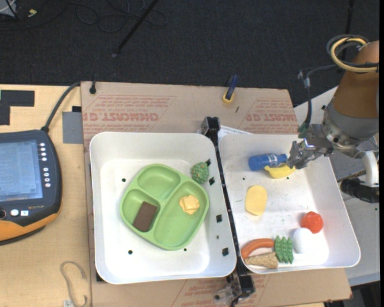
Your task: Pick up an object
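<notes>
Gripper (299, 157) low at right bin's (345, 235) far edge, just above yellow banana toy (280, 171), beside blue bottle (265, 162). Finger state: cannot tell. Banana likely light, stiff plastic, smooth, curved; best taken across narrow middle, clear of bottle.

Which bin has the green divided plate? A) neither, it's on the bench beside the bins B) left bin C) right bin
B: the green divided plate lies inside the left bin, holding a brown piece and a small yellow piece; the right bin holds other loose items.
</notes>
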Controlling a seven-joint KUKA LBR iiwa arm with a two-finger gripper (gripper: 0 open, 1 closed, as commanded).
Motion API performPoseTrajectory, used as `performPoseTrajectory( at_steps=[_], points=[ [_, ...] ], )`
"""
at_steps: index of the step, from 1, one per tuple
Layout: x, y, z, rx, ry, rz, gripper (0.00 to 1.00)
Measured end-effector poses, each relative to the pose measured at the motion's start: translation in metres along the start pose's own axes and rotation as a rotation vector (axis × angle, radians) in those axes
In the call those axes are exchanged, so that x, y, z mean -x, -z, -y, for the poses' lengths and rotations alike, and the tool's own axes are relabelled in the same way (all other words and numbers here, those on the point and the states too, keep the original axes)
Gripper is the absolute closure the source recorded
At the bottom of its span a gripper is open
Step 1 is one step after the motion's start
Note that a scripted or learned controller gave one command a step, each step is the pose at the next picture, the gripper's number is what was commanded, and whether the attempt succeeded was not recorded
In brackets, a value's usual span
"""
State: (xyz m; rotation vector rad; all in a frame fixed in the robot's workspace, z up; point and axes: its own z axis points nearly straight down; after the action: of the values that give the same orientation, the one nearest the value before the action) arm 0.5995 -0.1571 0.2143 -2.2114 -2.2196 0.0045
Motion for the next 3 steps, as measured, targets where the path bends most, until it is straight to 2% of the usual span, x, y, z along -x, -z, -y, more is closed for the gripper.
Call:
performPoseTrajectory(
  at_steps=[3],
  points=[
    [-0.168,0.003,0.023,0.000,0.002,0.001,1.00]
  ],
)
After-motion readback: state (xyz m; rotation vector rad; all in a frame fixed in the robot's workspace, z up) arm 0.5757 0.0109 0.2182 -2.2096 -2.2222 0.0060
